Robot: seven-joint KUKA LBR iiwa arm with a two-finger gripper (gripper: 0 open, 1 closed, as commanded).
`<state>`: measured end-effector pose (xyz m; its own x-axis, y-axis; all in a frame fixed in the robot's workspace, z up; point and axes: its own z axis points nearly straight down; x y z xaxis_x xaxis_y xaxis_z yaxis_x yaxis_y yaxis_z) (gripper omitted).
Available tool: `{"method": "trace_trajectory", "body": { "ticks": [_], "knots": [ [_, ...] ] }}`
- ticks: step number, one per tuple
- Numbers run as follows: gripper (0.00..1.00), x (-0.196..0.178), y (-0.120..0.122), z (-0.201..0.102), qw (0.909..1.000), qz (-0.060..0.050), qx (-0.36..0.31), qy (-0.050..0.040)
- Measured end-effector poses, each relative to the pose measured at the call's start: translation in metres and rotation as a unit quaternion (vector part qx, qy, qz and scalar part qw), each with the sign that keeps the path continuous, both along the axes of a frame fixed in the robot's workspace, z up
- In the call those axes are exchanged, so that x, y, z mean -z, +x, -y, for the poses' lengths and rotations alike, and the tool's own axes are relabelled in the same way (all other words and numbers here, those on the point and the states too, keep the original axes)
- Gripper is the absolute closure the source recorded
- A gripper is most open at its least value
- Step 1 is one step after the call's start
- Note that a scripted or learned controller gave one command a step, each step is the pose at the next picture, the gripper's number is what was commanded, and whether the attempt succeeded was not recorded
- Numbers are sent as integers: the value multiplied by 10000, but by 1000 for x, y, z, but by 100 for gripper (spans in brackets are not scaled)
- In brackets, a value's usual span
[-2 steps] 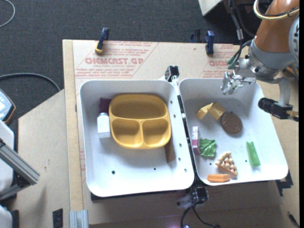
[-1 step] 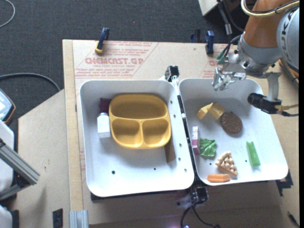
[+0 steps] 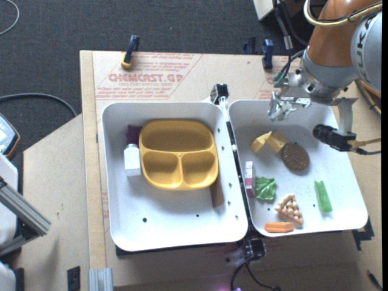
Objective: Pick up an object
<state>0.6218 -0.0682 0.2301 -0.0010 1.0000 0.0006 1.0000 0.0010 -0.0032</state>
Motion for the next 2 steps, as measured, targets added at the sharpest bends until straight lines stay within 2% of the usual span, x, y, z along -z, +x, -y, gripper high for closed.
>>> {"method": "trace_trajectory", "body": {
  "ticks": [1, 2],
  "knots": [
    [100, 15, 2, 6, 10000, -6, 9, -3],
    [100, -1, 1, 10, 10000, 35, 5, -9]
  ]
}}
